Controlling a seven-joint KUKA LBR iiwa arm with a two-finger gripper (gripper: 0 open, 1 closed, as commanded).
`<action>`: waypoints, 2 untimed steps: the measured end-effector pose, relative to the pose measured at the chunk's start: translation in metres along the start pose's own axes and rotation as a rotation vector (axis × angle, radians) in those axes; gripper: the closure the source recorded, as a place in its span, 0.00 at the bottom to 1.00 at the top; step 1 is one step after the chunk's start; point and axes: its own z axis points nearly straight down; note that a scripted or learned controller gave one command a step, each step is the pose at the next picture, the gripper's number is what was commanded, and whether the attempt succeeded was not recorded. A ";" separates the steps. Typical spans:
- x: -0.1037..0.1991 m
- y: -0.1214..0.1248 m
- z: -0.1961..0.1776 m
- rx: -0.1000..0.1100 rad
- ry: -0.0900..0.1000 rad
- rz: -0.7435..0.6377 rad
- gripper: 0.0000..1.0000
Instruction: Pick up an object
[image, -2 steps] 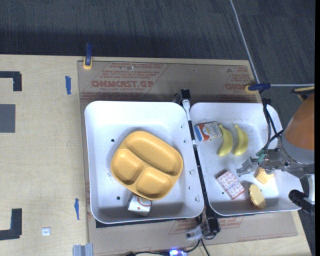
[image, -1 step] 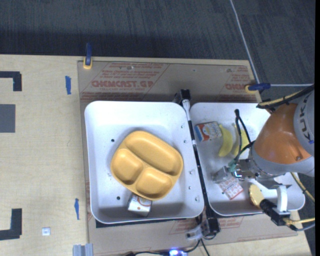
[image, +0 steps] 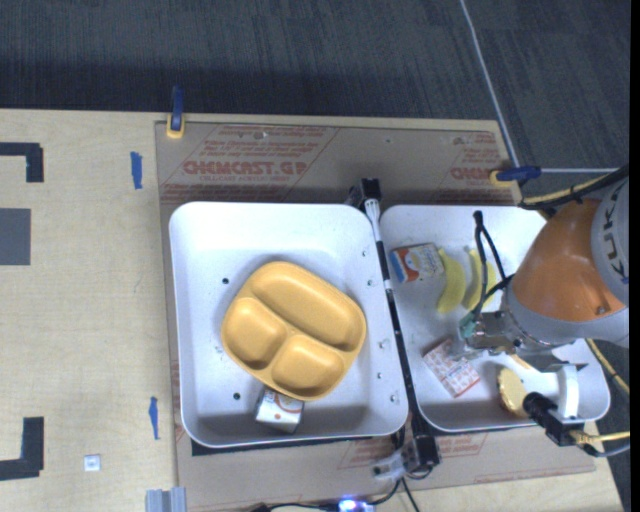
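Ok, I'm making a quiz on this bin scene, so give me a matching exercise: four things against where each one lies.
Things:
1. yellow divided tray
2. banana
3. small carton
4. small box

Places:
A. right bin, upper left part
B. left bin, middle
C. left bin, near edge, partly under the tray
D. right bin, just right of the carton

Pairs: 1-B, 2-D, 3-A, 4-C

a robotics lab: clamped cardboard (image: 330, 160), taped bench (image: 80, 300), cables.
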 end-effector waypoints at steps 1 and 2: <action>0.000 0.000 0.000 0.000 -0.001 0.000 0.00; 0.002 -0.001 0.011 0.004 0.005 -0.001 0.00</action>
